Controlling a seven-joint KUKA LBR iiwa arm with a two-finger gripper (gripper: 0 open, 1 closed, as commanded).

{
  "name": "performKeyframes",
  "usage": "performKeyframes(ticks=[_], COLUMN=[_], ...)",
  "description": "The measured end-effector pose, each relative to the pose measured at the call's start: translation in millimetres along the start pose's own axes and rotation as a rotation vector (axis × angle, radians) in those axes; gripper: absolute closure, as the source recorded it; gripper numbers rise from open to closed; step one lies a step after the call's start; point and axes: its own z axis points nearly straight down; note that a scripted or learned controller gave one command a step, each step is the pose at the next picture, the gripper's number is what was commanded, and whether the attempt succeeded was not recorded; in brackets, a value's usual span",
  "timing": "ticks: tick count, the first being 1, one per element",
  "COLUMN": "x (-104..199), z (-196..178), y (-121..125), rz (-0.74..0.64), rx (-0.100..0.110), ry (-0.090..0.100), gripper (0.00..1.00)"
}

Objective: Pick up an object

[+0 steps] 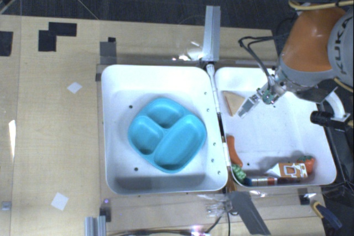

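- Arm [315,47] comes in from 3 o'clock, grey body with orange band, wrist over the upper part of the right bin [310,124].
- Gripper [247,106] points toward 8 o'clock, tip low over the bin's upper-left area.
- Jaws: too small and blurred to resolve; cannot tell if spread or pressed together. Nothing visible between them.
- Tan wedge [232,101] lies on the bin floor just beside the gripper tip at its 9 o'clock; contact not resolvable.
- Orange carrot-like piece [233,151] lies along the right bin's left wall, at 6 o'clock from the wedge.
- Green item [239,174] sits in the bin's lower-left corner, just below the carrot-like piece.
- Dark marker-like stick [260,179] runs along the bottom wall, next to the green item.
- Orange-and-white packet [294,169] at 5 o'clock in the bin, near the bottom wall, well apart from the gripper.
- Left bin [116,85] holds a blue divided plate [166,134], roughly centred, three compartments.
- Both bins sit side by side on the wooden surface [50,135]; a metal bracket [211,33] stands at 12 o'clock between them.
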Motion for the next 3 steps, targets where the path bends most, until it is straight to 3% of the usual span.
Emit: performKeyframes(ticks=[1, 2, 3], x=[-52.0, -49.5, -50.2], z=[22.7, 95.8, 82.5], y=[48.5, 45.1, 48.1], rz=[-0.113, -0.057, -0.059], rx=[-0.002, -0.002, -0.009], ry=[-0.002, -0.001, -0.007], gripper=[0.00, 0.00, 1.00])
